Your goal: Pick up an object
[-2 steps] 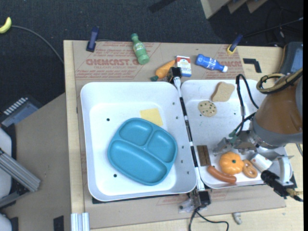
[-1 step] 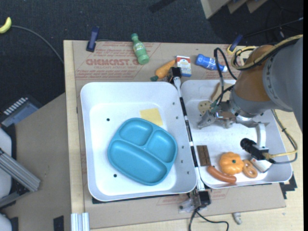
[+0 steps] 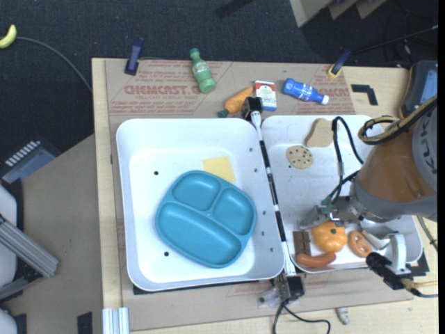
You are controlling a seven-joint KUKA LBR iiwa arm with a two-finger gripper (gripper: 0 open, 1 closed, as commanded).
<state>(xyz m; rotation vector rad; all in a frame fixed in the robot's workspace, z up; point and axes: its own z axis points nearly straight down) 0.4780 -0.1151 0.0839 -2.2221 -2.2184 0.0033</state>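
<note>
While a program steers the grey arm (image 3: pixel 407 179) in from the view's right, its gripper (image 3: pixel 332 220) hangs low over the near end of the right bin (image 3: pixel 389 127), directly above an orange toy fruit (image 3: pixel 329 238), the likeliest target for the pick. Whether the claw is open or closed cannot be told, since the wrist and cables hide that detail, and nothing can be seen held. The fruit lies on the bin floor in a tight cluster: a red-brown sausage (image 3: pixel 315 259) touches it on the near side, a pretzel-like piece (image 3: pixel 359 243) lies just beside it toward the arm, and a small brown block (image 3: pixel 301 242) sits just beside it on the other flank. That crowding probably explains the steep approach from above, and it raises the risk of nudging a neighbour or closing on two pieces at once. Farther back from the fruit, well apart, lie a dotted cookie (image 3: pixel 299 156) and a tan slice (image 3: pixel 319 133), easier to reach but not under the tool. Across the divider from the fruit, the left bin (image 3: pixel 132 145) holds a blue divided plate (image 3: pixel 206 216) and a yellow square (image 3: pixel 220 167), both flat and apparently poor candidates for a two-finger grasp.
</note>
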